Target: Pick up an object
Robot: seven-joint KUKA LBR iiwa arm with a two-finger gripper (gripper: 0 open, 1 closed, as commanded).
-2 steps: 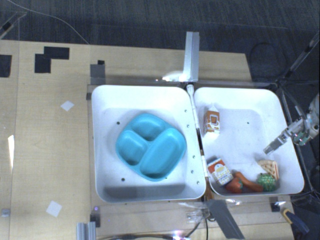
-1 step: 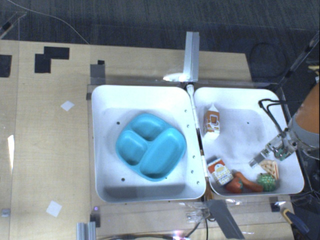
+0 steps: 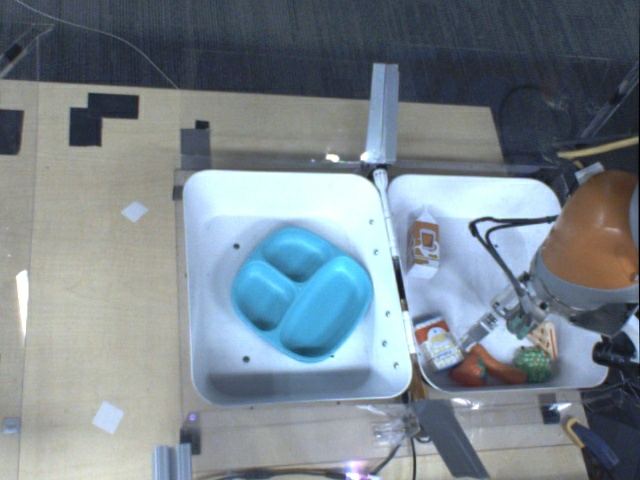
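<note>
Two white bins sit side by side on the tabletop. The tool [image 3: 497, 320] hangs low in the right bin [image 3: 455, 203]; its grip state cannot be told. An orange carrot-like item [image 3: 497, 365] lies just below it, long axis running left-right.

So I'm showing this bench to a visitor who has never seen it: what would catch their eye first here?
Probably the blue divided tray, lying alone in the left bin and bright against the white. Next, the arm's orange band at the right, over the right bin, with the gripper low near that bin's front. There a small cluster lies: a red and white packet, a red piece and a green piece, with a small carton farther back.
</note>
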